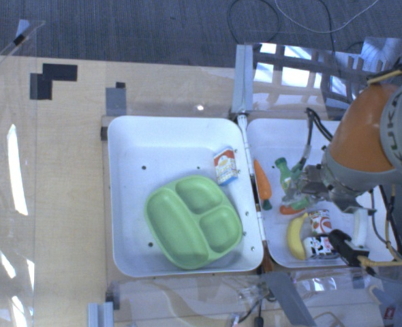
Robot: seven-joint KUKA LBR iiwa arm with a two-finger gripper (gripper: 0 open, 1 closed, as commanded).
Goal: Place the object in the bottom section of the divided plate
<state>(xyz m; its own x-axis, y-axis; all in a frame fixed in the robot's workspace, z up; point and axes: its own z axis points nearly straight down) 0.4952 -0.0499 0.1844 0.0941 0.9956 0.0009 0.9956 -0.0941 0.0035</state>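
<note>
Several candidates sit in the right bin (276,131): carrot (261,182), banana (296,238), small carton (319,225). We can't tell which is the target. All likely light, rigid plastic; we'd grip mid-body. Gripper (294,188) hovers low over them, arm bent in from right; jaw state unclear. Divided plate (193,221) waits in left bin (129,182).

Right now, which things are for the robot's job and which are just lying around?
For the job: green divided plate in the left bin; gripper.

Lying around: small carton, carrot, banana, can, right bin.
</note>
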